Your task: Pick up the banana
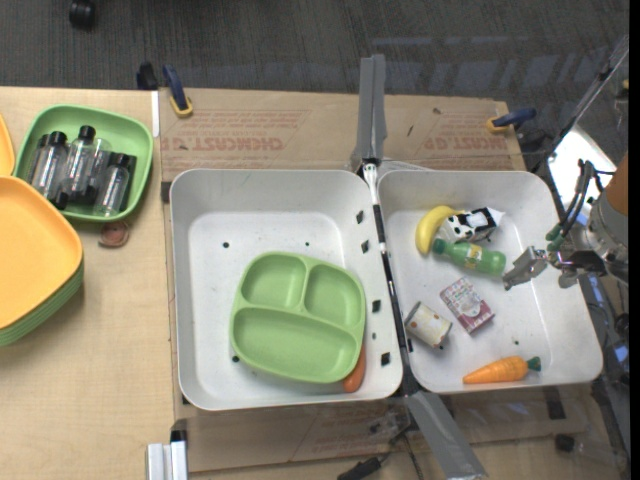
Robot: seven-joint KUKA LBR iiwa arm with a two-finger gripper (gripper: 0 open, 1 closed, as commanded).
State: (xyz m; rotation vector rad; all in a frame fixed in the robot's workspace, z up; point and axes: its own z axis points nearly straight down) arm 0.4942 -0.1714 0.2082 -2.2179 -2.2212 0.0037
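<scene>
Now, target: the short curved yellow banana [432, 228] lies in the upper left part of the right-hand shallow white bin [570, 368], close to the divider between the two bins.
Long axis: it runs roughly up-and-down in the camera view, bowed, with the lower tip just beside the cap end of a green plastic bottle [470, 256].
Neighbours: a black-and-white toy cow [470, 224] sits just right of the banana, near it but seemingly apart.
Claw: the metal two-finger gripper [540, 264] hangs at the bin's right side, over bare floor; whether its fingers are spread or pressed together I cannot tell, and nothing shows between them.
Bearing: the banana lies to the gripper's left and a little farther up the view, with the bottle and cow between them.
Judgement: the coming reach likely means crossing the bin leftward and closing across the banana's narrow width, from the side clear of the cow.
</scene>
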